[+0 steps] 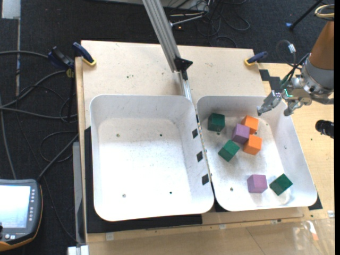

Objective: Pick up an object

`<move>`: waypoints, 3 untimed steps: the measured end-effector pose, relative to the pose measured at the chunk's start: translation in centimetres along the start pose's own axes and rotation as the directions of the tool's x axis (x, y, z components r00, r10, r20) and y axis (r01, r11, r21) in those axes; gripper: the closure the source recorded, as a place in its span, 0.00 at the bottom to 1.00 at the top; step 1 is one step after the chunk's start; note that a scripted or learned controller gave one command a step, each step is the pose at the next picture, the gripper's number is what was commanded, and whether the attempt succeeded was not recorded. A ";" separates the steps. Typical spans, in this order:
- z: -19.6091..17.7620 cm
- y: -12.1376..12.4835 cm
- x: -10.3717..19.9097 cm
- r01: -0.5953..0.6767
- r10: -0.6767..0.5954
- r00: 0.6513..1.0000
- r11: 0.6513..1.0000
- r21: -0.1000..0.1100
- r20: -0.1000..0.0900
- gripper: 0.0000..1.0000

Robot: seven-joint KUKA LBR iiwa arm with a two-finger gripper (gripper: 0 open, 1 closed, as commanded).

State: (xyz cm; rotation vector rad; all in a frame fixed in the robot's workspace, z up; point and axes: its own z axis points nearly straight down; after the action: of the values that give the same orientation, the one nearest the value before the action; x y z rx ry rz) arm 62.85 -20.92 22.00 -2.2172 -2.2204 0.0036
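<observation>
Bench (pixel 138 68): beige board carrying two shallow white bins side by side; a slanted metal pole crosses its far half.
Left bin (pixel 101 116): the larger tray; bare white floor with a few dark specks.
Right bin (pixel 297 158): holds all seven cubes, scattered from its far-middle to its near-right corner.
Arm (pixel 324 47): enters from the right; orange band above a grey wrist, poised over the far-right rim of the right bin.
Gripper (pixel 279 104): two fingers spread apart with a visible gap, nothing between them; raised above the bin's far-right edge, clear of every cube.
Far cluster: orange cube (pixel 250 124) lies farthest right and touches a purple cube (pixel 240 133); a second orange cube (pixel 253 144) sits just nearer, and a green cube (pixel 229 150) lies to their left.
Lone far cube: dark green cube (pixel 215 122), apart from the cluster, toward the divider.
Near pair: purple cube (pixel 257 183) and green cube (pixel 280 184), close together in the near-right corner.
Deciding relation: the far orange cube lies down and to the left of the gripper, nearer than any other cube.
Judgement: a short travel leftward and nearward, then a descent, would likely meet that cube first; the touching purple neighbour may crowd one finger.
</observation>
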 end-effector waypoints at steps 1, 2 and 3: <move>-0.3 0.1 0.0 0.002 -0.002 1.000 1.000 -0.003 0.002 0.00; 6.1 -0.1 0.4 0.000 0.000 1.000 1.000 0.002 0.000 0.00; 10.0 0.2 1.0 0.001 -0.001 1.000 1.000 -0.009 0.000 0.00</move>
State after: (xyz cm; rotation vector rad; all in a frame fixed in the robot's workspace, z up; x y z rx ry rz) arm 63.05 -19.91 11.98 -2.2202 -2.2261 -0.0067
